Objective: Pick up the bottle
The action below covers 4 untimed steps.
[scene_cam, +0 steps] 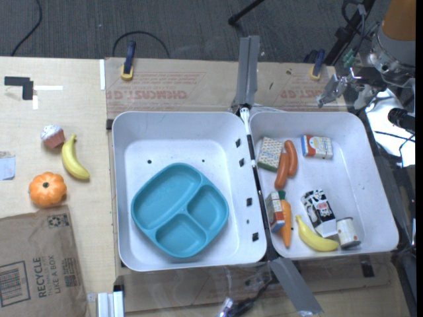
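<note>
the tool (340,88) hangs at the upper right, above the far rim of the right bin (370,137), under the grey arm (396,38) with its orange band; whether it is open or closed i cannot tell, and nothing shows in it. the bottle (319,211), white with black patches, lies in the lower part of the right bin, well apart from the tool, just beside a yellow banana (314,236) and a small can (347,233). a carrot (285,222) lies left of the banana, a sausage (286,164) higher up beside a green box (269,153), and a small carton (317,146) sits near the far wall. the left bin (125,177) holds a blue divided plate (180,210). on the table (39,111) at left lie a second banana (74,158), a pumpkin (47,189) and a cupcake (52,137).
</note>
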Motion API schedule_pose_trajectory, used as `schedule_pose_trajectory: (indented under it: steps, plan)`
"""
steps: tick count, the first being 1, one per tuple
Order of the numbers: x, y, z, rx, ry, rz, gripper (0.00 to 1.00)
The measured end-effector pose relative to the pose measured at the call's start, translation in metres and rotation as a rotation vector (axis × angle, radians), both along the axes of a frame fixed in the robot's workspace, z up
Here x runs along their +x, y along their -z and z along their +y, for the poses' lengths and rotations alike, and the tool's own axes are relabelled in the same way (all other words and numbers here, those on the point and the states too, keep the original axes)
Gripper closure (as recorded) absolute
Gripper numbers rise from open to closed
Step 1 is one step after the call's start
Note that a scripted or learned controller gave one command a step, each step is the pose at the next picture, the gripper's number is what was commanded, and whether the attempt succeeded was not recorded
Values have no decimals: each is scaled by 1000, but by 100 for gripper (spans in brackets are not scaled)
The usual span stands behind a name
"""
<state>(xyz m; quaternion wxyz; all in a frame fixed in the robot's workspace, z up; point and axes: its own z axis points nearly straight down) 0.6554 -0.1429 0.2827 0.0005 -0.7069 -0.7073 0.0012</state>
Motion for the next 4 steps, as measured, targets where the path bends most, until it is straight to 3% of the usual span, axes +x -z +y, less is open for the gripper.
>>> schedule_pose_trajectory:
  steps: [1, 2, 3, 4]
  plan:
    - [3, 81, 122, 0, 239, 2, 0]
    - [3, 90, 184, -2, 483, 1, 0]
    - [3, 92, 230, -3, 1043, -1, 0]
    - [-4, 94, 280, -2, 1328, -2, 0]
